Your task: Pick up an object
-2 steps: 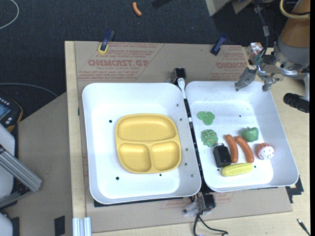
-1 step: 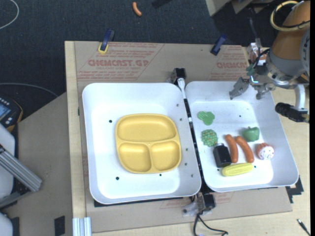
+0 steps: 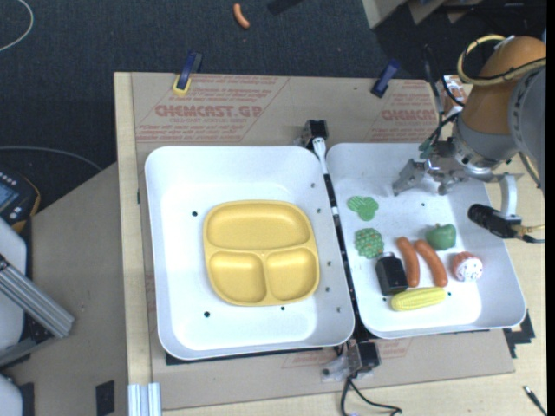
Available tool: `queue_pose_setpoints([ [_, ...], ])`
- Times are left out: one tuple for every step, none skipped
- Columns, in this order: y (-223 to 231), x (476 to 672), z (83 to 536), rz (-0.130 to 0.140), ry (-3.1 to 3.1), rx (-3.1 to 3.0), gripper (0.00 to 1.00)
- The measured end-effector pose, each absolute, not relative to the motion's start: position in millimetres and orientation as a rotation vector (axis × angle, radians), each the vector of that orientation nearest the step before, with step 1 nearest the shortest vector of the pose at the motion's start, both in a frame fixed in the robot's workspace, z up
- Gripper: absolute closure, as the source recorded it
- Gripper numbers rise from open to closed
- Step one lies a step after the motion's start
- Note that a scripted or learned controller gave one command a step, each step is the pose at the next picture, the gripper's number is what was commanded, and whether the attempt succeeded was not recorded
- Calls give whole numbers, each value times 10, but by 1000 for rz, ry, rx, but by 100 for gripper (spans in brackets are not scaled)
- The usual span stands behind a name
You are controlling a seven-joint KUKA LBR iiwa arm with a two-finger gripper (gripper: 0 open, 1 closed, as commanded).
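1. Green plastic pepper (image 3: pixel 441 236) sits in the right white bin (image 3: pixel 494 306), nearest candidate.
2. Two orange sausages (image 3: pixel 421 262) lie just beside it at 8 o'clock; descend clear of them.
3. Gripper (image 3: pixel 425 180) hovers at the pepper's 12 o'clock, fingers spread, nothing held.

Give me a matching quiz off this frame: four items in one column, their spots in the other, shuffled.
Items:
1. yellow divided plate
2. corn cob
3. gripper
4. orange bit

Places:
A. on the dark floor beyond the bench
B. near edge of the right bin, in front of the sausages
C. middle of the left bin
D. over the far part of the right bin

Pairs: 1-C, 2-B, 3-D, 4-A
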State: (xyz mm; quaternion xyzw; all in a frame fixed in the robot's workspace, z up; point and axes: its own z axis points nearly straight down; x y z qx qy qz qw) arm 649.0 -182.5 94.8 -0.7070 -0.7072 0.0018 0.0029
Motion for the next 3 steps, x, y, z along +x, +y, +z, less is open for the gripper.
queue_pose_setpoints([
  [-1814,6490,842,3,-2221,-2218,0],
  [-1815,6503,965,0,-2225,-2220,100],
  [-1764,6559,1595,-7,-2229,-2226,100],
])
